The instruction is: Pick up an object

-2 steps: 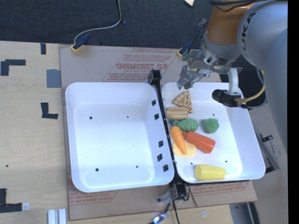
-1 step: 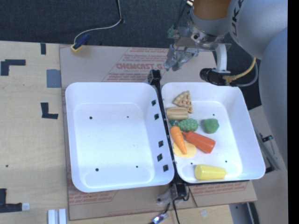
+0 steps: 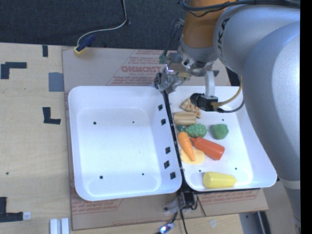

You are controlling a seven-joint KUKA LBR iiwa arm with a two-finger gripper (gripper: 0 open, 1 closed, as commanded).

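My gripper (image 3: pixel 167 80) hangs under the orange-banded wrist, over the far end of the divider between the two bins. The right bin (image 3: pixel 253 155) holds several toy foods. A tan roll (image 3: pixel 185 117) and a light brown pretzel-like piece (image 3: pixel 190 105) lie nearest the gripper, just below and to its right. Further toward the front are a green broccoli (image 3: pixel 196 129), a green rounded piece (image 3: pixel 220 130), an orange carrot (image 3: pixel 185 146), a red pepper (image 3: pixel 209 148) and a yellow piece (image 3: pixel 218 180). I see nothing held in the gripper.
The left bin (image 3: pixel 78 130) sits beside the right one, on a cardboard sheet (image 3: pixel 136 69). The grey arm (image 3: pixel 273 57) covers the right bin's far right corner. A black part with a cable (image 3: pixel 204 101) hangs over the bin's back. A blue-tipped cable (image 3: pixel 84 43) lies beyond the cardboard.
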